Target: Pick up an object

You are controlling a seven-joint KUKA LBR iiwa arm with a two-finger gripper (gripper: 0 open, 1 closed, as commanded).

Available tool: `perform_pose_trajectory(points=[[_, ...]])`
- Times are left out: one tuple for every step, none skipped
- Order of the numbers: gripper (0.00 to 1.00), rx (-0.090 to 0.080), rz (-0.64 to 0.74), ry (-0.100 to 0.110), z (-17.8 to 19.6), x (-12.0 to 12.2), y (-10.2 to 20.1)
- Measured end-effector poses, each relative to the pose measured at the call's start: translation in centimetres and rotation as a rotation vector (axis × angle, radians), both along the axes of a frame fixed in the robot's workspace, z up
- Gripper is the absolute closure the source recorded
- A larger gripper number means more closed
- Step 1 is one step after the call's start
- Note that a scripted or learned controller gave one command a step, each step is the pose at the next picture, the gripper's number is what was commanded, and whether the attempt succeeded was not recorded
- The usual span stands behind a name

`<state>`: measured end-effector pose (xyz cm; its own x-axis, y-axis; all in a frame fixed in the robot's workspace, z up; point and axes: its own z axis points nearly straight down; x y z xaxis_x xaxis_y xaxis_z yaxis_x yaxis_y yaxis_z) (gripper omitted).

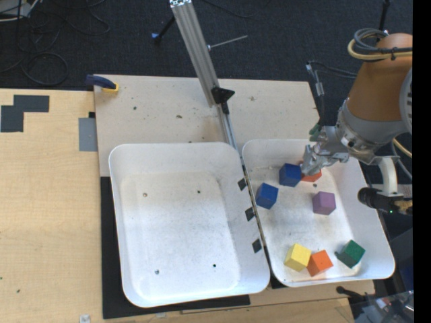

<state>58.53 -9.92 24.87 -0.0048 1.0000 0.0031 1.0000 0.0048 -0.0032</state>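
Observation:
The right bin (377,264) holds several small blocks. Two blue cubes lie at its upper left, one (290,174) beside the gripper and one (267,195) lower near the divider. A purple cube (324,202) sits mid-bin. Along the near side lie a yellow cube (297,256), an orange cube (319,262) and a green cube (351,253). My gripper (314,165) reaches down into the bin's far part, directly over a red-orange block (312,176) that peeks out beneath it, just right of the upper blue cube.
The left bin (121,173) stands beside the right one, with black clips on the shared rim. A slanted metal rail (199,49) rises behind the bins. A blue-yellow clamp (102,83) lies at the board's far left corner. The arm's orange band (380,86) looms at right.

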Motion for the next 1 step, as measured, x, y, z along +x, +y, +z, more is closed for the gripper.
perform_pose_trajectory(points=[[1.00,0.000,0.000,0.002,-0.91,-1.31,6.06]])
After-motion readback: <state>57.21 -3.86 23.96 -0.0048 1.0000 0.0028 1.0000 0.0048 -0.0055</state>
